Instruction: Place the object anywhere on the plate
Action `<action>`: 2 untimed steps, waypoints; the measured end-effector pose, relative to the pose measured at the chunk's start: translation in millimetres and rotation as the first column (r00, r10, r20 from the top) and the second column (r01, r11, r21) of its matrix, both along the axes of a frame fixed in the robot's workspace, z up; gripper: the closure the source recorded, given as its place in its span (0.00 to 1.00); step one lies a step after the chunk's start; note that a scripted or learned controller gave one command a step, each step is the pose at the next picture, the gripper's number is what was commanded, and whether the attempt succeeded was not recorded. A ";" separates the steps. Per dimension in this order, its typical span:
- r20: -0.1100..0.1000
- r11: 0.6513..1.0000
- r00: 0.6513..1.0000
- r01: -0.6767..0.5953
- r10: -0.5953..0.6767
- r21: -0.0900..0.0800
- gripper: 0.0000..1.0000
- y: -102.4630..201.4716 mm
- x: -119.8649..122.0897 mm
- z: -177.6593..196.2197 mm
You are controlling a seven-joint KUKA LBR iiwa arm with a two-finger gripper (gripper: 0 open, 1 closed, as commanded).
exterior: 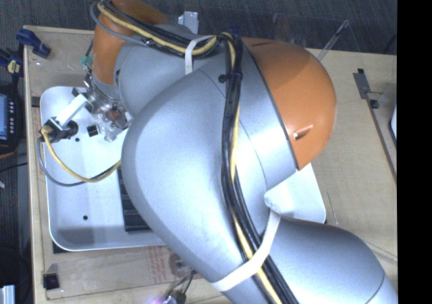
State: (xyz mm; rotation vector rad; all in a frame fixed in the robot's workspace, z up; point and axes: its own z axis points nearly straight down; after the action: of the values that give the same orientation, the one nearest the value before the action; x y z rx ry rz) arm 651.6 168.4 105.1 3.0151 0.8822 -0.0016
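- Reaching in from the right, the arm (223,161) passes close under the camera, and its thick grey link covers the middle of the bench (358,174). It is bent over like this, I judge, so that the wrist can point down into the left bin (74,225).
- Under the arm's lower edge a corner of the right bin (300,203) can be seen, and between the two bins there is a dark ribbed strip (133,205). I cannot say what this strip is.
- The bare part of the left bin floor is white, with a few small dark specks on it. A yellow cable (74,178) hangs from the wrist in a loose loop over this floor, slack enough to let the wrist turn.
- Further on, the gripper (101,112) is over the upper part of the left bin, just below the orange band (108,36). Whether it is open, closed, or holding something, I cannot tell, because its mount and the cable plugs are in front.
- Where the object lies, I cannot tell, and the same goes for the plate: the arm hides much of both bins. So the way the object points and its long axis cannot be judged either.
- My judgement is that the arm is working low in the left bin, at a pick or a place, but which of the two is not clear.
- At the far left corner of the bench a blue clamp (30,39) is fixed on the edge.
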 end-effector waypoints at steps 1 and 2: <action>-0.006 0.961 0.961 -0.278 0.278 0.003 1.00 -47.0 -52.5 -14.5; 0.000 0.999 0.999 0.045 -0.045 -0.002 1.00 -60.0 -6.8 -13.5</action>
State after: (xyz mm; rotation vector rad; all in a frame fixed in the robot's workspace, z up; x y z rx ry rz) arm 644.8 108.4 91.6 3.0326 0.8142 -0.0027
